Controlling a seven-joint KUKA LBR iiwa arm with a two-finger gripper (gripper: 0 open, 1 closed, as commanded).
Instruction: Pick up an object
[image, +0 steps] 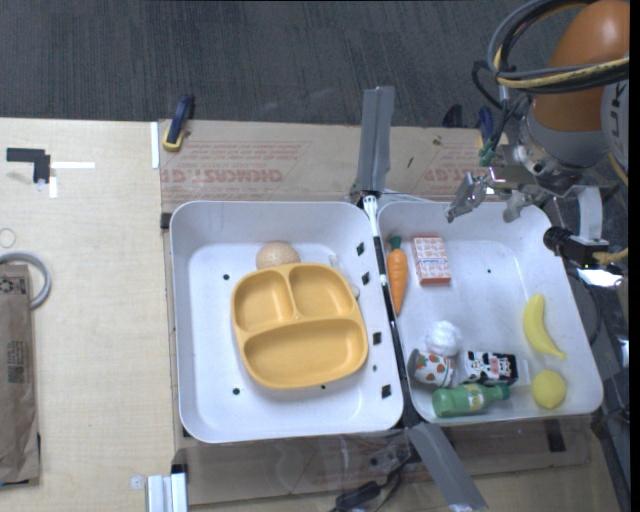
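Above the far rim of the right-hand shallow white bin (560, 400) my hand (492, 196) hangs, fingers spread, pinching nothing. Below it inside: small red-and-white carton (431, 259), orange carrot (397, 278), yellow banana (541, 327), yellow lemon (548, 389), green bottle (470, 400). Left bin (200, 330): yellow divided plastic plate (298, 325).

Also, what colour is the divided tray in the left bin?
Yellow-orange; the divided tray shows best in the camera view.
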